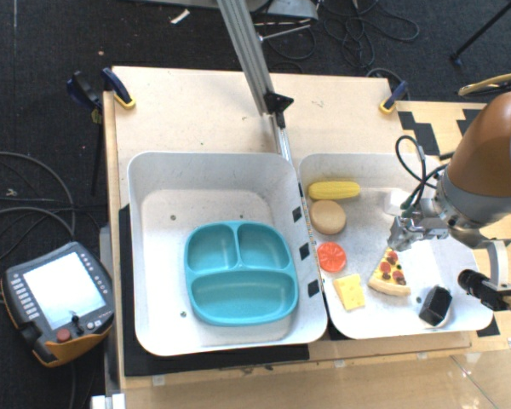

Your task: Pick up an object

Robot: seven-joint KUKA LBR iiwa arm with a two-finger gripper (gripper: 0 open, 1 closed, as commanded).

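While the gripper [400,237] hangs up and to the right of the cheese wedge [350,292], I cannot tell how far it is open or whether it grips anything. The pizza slice [390,278] lies just right of that wedge, directly under the gripper, and the tomato slice [331,256] lies just above-left of it.

The arm [494,147] is cut off at 3 o'clock and hides the right bin's [358,162] rim there.

You get bare floor round the left bin's [157,220] plate [238,273]; corn [333,191], bun [328,218], tomato [331,256], cheese [350,292] and pizza [390,273] crowd the right bin's [370,170] left half.
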